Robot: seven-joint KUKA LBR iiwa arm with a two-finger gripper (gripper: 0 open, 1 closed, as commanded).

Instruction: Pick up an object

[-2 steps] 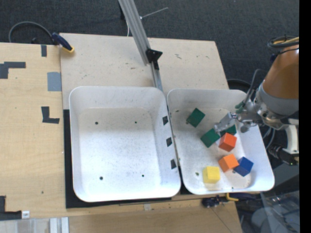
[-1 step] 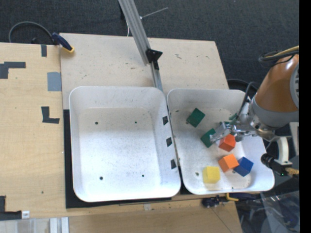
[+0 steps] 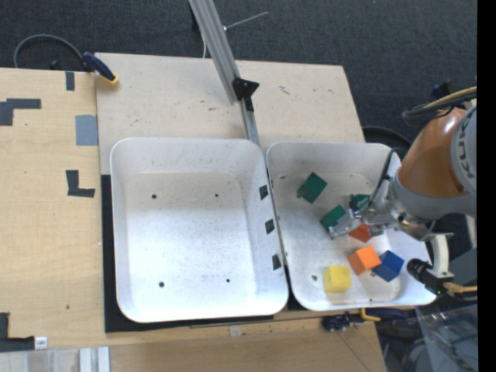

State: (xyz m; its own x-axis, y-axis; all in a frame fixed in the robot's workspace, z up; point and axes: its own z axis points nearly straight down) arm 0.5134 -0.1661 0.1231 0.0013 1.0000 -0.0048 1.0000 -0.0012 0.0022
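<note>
The claw (image 3: 346,227) sits low in the right bin (image 3: 288,208), whether open or closed I cannot tell; the green block (image 3: 333,218) lies just to its left, touching.

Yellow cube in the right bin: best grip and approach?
Come straight down on the yellow cube and close across its two flat side faces. It lies apart from the orange block, but near the bin's front wall, so avoid that side.

No legible text, seemingly.
</note>
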